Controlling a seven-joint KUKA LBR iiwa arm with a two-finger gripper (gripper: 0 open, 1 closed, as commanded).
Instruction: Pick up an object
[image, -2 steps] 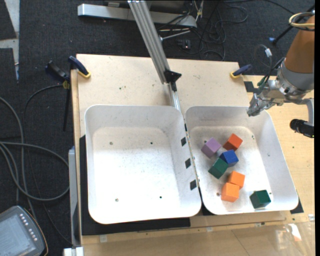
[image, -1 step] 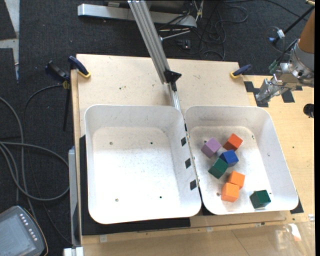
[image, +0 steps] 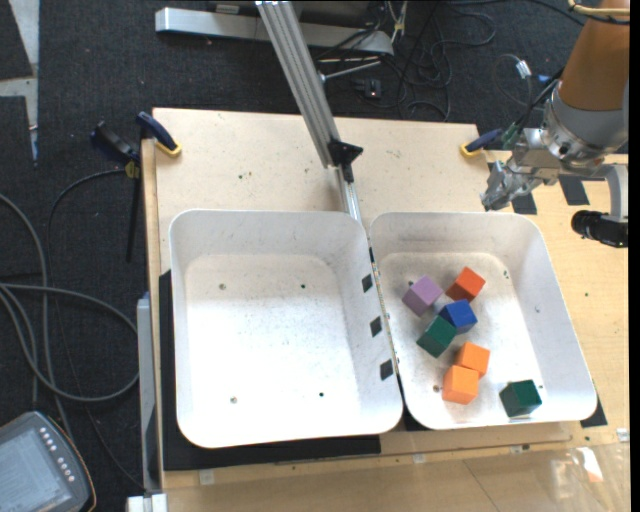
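The right bin (image: 545, 262) holds several small blocks: a purple one (image: 423, 294), an orange one (image: 466, 284), a blue one (image: 460, 315), a dark green one (image: 436, 336), two orange ones (image: 474, 357) (image: 460, 384) and another dark green one (image: 520, 397) near the front right corner. My gripper (image: 497, 196) hangs above the back right rim of that bin, well behind the blocks and apart from them. Nothing shows between its fingers.
The left bin (image: 185, 300) stands beside the right one. A slanted metal bar (image: 305, 85) runs from the back to the gap between the bins. Clamps (image: 160, 135) (image: 480, 143) sit at the bench's back corners. Cables lie on the floor at left.
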